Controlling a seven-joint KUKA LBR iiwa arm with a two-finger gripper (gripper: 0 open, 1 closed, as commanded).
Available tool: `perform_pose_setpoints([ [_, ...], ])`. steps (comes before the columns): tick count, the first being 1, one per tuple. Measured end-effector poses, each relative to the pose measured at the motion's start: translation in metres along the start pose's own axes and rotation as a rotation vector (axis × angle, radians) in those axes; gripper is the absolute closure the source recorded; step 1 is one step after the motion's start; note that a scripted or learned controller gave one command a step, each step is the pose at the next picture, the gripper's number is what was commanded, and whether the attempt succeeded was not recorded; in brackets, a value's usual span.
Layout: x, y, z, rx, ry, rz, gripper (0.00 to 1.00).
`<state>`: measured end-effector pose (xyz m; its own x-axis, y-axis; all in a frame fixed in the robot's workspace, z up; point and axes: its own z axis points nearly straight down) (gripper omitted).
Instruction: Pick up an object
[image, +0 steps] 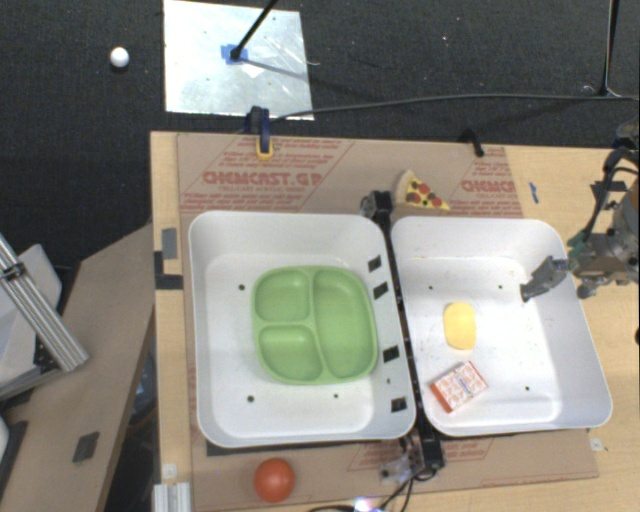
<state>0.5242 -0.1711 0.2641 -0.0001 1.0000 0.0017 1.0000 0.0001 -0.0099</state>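
Gripper (545, 277) hovering over right bin (580, 400), finger state unclear, nothing seen in it. Yellow obj (460, 326) & red-white box (459, 386) lying nearby.

Pretty clearly a robotics lab setup, not anyone's kitchen. The worktop (330, 150) is a plain sheet still wearing its printed protective film, and two shallow white bins (300, 240) are clipped together side by side on it with black clamps along the seam. Just above the bins a blue spring clamp (260, 125) pins the sheet's far edge. Beyond that, on dark carpet-like floor, lies a shiny metal plate (240, 60), with a cable (450, 100) trailing over the floor to its right. Left of the bins there's an aluminium extrusion rail (40, 310). The stuff around is toy food: a plastic pizza slice (422, 192) and a tomato (274, 479).
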Motion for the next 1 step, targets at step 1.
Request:
perform_pose_setpoints([
  [1, 0.0007, 0.002, -0.0065, -0.012, -0.002, -0.004, 0.0],
])
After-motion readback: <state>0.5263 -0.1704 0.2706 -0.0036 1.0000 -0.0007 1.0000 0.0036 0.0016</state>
